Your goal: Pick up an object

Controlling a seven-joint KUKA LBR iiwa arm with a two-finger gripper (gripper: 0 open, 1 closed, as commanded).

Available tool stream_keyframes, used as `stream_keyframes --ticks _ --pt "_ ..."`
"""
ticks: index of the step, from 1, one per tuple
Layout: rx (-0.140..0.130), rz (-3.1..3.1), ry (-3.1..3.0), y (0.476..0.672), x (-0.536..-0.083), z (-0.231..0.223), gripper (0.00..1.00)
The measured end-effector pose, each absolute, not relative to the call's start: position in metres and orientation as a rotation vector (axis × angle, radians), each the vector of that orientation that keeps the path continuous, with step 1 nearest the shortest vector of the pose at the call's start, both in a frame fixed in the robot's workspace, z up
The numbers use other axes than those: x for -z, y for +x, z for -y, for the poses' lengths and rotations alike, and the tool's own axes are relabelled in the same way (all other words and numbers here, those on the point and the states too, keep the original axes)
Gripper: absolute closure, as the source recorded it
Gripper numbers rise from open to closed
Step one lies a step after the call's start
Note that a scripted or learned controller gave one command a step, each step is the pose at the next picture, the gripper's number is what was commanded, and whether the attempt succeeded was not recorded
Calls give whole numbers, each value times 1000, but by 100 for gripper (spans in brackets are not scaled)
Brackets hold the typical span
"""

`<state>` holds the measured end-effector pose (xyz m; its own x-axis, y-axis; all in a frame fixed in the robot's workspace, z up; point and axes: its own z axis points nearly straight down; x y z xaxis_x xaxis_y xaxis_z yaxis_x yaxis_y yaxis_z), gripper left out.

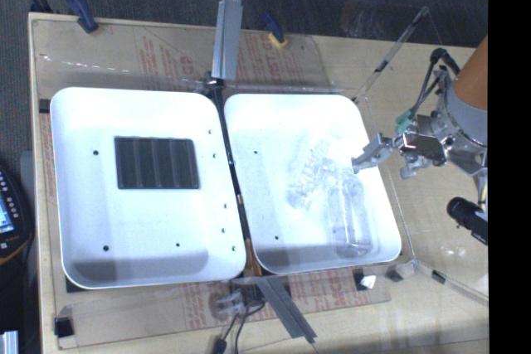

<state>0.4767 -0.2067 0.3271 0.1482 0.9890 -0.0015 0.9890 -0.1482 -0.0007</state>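
Observation:
My gripper [388, 162] hangs over the right rim of the right bin [257, 244]. Its fingers are spread open and hold nothing. One fingertip [363, 159] points left over the bin. Just below and left of it a clear plastic bottle [350, 215] lies lengthwise near the bin's right wall. A crumpled clear plastic piece [311, 170] rests beside the bottle, towards the bin's middle. In the left bin [75, 253] a dark grey ribbed rectangular block [156, 162] lies flat, far from the gripper.
A metal bar [226, 37] stands at the back between the bins, and another bracket [282, 311] sits at the front. Blue clamps [83, 12] grip the bench's back edge. Cables and a thin rod [398, 46] run near the arm on the right.

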Motion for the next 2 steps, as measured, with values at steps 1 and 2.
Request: stream_keyframes --ticks 1,2 --pt "2 -2128 2312 478 -303 205 0" --pt "1 -2112 2323 478 -305 206 0"
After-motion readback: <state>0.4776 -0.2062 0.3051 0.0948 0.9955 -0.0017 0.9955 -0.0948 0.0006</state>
